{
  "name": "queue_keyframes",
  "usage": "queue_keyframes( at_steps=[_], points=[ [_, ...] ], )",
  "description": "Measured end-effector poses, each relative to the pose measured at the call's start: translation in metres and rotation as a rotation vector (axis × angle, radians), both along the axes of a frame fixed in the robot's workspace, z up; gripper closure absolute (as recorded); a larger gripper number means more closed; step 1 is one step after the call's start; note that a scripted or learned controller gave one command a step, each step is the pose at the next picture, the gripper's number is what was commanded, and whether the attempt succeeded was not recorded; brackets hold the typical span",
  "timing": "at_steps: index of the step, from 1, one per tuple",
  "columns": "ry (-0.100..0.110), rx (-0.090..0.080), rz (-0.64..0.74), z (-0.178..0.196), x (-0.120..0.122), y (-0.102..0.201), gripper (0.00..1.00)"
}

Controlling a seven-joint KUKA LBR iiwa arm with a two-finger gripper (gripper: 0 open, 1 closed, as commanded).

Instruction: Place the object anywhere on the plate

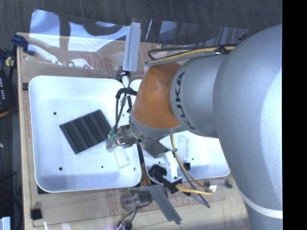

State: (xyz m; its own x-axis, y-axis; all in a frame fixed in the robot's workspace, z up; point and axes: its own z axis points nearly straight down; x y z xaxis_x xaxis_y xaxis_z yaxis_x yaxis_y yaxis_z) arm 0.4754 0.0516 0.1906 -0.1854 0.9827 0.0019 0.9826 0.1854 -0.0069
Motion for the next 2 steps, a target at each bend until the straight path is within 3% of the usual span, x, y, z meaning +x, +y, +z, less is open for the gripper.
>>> queue_keyframes(
  at_steps=[1, 2],
  points=[
    [-0.001, -0.003, -0.077, -0.04, -0.001, 0.115, 1.0],
    [-0.005, 0.0, 0.086, 0.008, 0.001, 0.084, 1.0]
  ],
)
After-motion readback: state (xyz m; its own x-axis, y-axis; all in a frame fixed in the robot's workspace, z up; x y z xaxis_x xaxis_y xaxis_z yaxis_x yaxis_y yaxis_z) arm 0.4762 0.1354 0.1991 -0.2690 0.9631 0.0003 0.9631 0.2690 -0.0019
